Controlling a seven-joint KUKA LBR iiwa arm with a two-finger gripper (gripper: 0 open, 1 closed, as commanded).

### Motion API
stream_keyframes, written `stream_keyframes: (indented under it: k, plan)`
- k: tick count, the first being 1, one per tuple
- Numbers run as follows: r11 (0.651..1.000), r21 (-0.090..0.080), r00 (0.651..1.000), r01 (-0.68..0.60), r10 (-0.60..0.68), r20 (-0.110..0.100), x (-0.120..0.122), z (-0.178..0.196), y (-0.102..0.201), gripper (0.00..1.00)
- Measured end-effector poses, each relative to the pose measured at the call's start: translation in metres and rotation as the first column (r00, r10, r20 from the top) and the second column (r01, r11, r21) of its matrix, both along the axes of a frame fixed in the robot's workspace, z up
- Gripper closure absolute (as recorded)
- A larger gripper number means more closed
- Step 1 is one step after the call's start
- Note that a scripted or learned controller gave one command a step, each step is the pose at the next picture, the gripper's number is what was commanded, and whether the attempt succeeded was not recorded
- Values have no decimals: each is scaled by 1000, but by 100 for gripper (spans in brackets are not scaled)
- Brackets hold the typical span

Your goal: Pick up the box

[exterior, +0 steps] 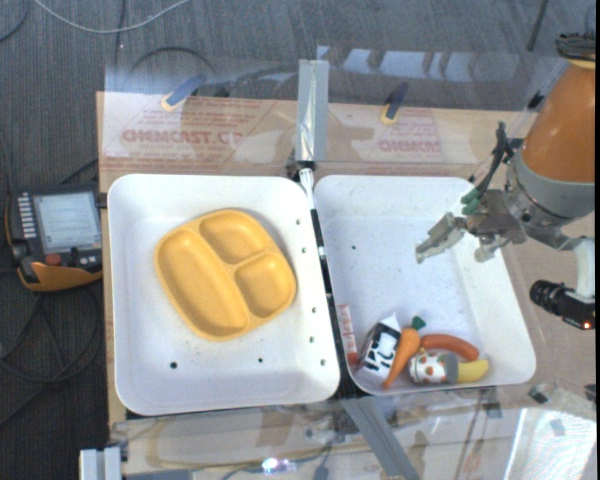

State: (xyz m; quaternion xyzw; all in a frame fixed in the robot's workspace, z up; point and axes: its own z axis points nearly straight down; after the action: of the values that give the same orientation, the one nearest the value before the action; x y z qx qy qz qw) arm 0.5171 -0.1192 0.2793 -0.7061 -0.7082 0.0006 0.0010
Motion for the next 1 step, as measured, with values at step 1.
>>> stream_keyframes:
  k: [1]
  plan:
    - [994,1,994,-111,111,0,10,-179,-28,0]
